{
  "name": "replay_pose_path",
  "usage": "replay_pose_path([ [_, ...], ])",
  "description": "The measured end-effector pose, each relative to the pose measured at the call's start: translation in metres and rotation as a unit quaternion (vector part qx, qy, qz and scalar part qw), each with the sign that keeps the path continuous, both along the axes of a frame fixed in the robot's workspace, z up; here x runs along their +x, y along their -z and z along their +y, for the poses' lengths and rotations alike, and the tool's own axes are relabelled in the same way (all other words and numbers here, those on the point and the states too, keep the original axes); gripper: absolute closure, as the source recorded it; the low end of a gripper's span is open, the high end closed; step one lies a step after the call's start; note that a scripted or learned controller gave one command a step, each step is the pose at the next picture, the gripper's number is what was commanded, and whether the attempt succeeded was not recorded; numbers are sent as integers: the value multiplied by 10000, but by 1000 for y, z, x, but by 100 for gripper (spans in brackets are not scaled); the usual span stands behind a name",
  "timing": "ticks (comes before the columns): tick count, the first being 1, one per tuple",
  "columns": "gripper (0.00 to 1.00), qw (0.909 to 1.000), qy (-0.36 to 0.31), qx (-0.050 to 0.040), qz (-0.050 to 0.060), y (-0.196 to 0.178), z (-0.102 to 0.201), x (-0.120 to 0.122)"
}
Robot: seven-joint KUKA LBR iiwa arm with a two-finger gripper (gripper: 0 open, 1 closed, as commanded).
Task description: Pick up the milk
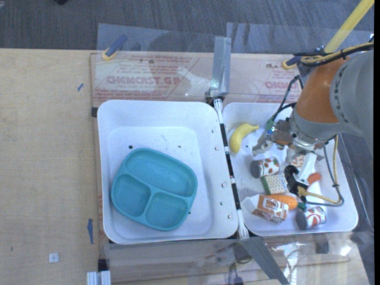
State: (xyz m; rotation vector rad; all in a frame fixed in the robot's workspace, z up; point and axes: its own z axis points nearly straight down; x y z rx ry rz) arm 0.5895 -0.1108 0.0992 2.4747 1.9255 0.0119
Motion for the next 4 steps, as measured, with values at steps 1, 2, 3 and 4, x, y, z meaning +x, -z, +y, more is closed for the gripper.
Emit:
replay_pose_path([
  [1, 0, 10000, -99, -1, 6, 11, 9, -58],
  [2, 100, 10000, -80, -8, -16, 0, 7, -56],
  [3, 100, 9924, -1230, -10, 42, -114, 26, -50],
  [4, 100, 9789, -2042, -16, 39, -140, 20, -70],
])
